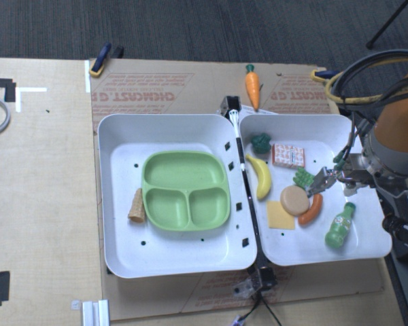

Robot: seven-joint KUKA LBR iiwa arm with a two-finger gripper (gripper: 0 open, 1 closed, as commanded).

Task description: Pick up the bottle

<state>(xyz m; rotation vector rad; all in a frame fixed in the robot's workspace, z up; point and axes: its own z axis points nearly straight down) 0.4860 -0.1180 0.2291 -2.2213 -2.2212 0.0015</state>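
Bottle [340, 225] hasn't been picked up yet, so basically the whole job is left. It's lying tilted on the floor of the right bin [367, 250], down around 4 o'clock in there, cap pointing up toward 1 o'clock, nothing touching it as far as I can see.

My gripper [323, 180] is parked up at about 11 o'clock from the bottle, near it but not on it, hovering over the little pile of food: the broccoli [303, 178], the sausage [312, 209] and the round bun [294, 200]. Honestly can't tell if my fingers are apart or together, it's just a dark blur at that spot. Nothing visibly in them either.

Arm comes in from 3 o'clock, wrist low over the bin's right wall, reaching toward 9. My guess is I need to slide toward 5 o'clock and drop onto the bottle.
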